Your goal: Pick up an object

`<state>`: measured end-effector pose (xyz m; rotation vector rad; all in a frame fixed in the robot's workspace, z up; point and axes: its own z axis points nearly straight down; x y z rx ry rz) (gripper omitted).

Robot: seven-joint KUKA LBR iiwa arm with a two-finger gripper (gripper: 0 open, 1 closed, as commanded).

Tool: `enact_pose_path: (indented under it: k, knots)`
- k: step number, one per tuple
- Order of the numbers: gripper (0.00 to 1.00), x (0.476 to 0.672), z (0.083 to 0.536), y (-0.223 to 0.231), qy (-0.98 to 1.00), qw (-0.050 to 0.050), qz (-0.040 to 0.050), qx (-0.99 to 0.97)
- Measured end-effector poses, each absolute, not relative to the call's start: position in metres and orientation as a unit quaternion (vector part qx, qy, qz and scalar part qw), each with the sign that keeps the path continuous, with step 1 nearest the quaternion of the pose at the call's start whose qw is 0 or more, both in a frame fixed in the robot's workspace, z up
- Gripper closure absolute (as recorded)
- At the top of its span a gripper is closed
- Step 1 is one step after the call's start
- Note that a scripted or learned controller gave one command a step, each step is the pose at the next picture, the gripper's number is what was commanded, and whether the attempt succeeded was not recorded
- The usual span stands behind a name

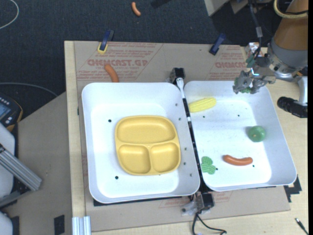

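Note:
The right bin [274, 109] holds a yellow corn cob [202, 104] near its far left corner, a green ball [256, 133] toward its right side, an orange-red sausage [237, 160] near the front, and a small green broccoli piece [208, 165] at the front left. My gripper [247, 84] hangs over the far right edge of this bin, well apart from every object, with nothing visibly between its fingers.
The left bin [93, 131] carries a yellow three-compartment tray [146, 144]. An orange sausage [111, 73] lies on the cardboard behind the left bin, another [136, 8] on the dark floor beyond. Clamps [104, 42] [217, 44] grip the board's far edge.

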<state>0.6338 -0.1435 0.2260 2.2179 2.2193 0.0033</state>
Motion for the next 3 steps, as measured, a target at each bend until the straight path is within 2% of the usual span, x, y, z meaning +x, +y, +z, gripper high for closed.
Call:
enact_pose_path:
  k: [1, 2, 3]
  knots:
    - [1.00, 0.630, 0.215, -0.089, 0.709, -0.002, -0.0001, 0.705]
    - [1.00, 0.627, 0.211, -0.031, 0.709, -0.002, 0.0001, 0.705]
    - [1.00, 0.633, 0.226, 0.009, 0.709, 0.001, 0.0018, 0.705]
